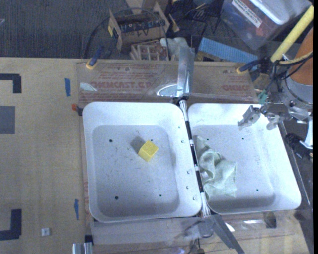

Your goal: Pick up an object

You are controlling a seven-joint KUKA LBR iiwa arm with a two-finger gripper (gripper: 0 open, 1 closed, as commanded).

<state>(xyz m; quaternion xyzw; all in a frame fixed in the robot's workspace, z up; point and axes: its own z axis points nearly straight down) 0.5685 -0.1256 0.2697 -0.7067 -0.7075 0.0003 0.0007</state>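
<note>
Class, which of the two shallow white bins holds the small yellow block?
The left white bin holds the small yellow block; the right white bin holds a crumpled pale cloth.

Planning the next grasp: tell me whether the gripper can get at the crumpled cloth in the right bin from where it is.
Probably yes. The gripper hangs over the right bin's far corner, and the cloth lies uncovered against the left wall.

— Can you read any writing from my feed?

— Only a little. The clear sheet behind the bins carries red lettering; I make out what looks like "CHEMCAST" on the left, and a shorter red fragment at its right end is too blurred to read.

— Anything else?

— A label on the plastic tub at top right, illegible.
</note>
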